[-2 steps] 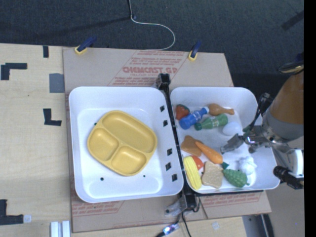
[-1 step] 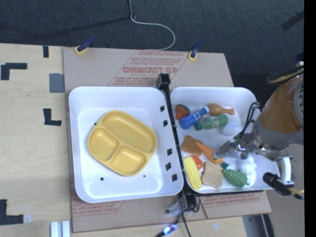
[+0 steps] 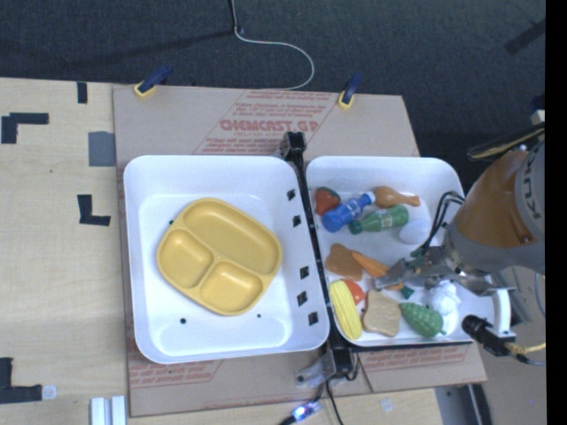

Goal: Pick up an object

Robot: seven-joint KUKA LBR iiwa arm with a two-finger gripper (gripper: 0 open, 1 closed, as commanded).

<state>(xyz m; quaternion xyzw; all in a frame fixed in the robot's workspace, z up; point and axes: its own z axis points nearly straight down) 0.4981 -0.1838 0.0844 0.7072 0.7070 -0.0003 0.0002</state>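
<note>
**Ana:** Objects for picking all lie in the right bin [image 3: 434,171]. Going from the left, though: the left bin [image 3: 142,237] bears a yellow divided plate [image 3: 219,255] and nothing the arm is reaching for. Then comes the divider, then the toys.

**Ben:** What is in that right bin?

**Ana:** At its left edge, a corn cob [image 3: 345,309] on the near side and a red pepper [image 3: 328,202] on the far side. Next a blue bottle [image 3: 347,212], a green bottle [image 3: 381,220] and a drumstick [image 3: 392,196] at the far end, an orange carrot [image 3: 368,263] in the middle, a slice of bread [image 3: 382,313] and a knobbly green piece [image 3: 422,318] at the near wall.

**Ben:** And the arm?

**Ana:** The gripper [image 3: 407,273] is down inside the bin, just right of the carrot and just beyond the bread. I judge this as the reach-and-descend step, with no pick made yet.

**Ben:** Are the jaws open?

**Ana:** I cannot tell; dark metal blurs into the clutter, and I see nothing clearly held.

**Ben:** The next move?

**Ana:** Probably closing on one item, likely the carrot. It looks small, smooth and tapered, so it could slip. The neighbours sit close, so the approach needs care.
</note>
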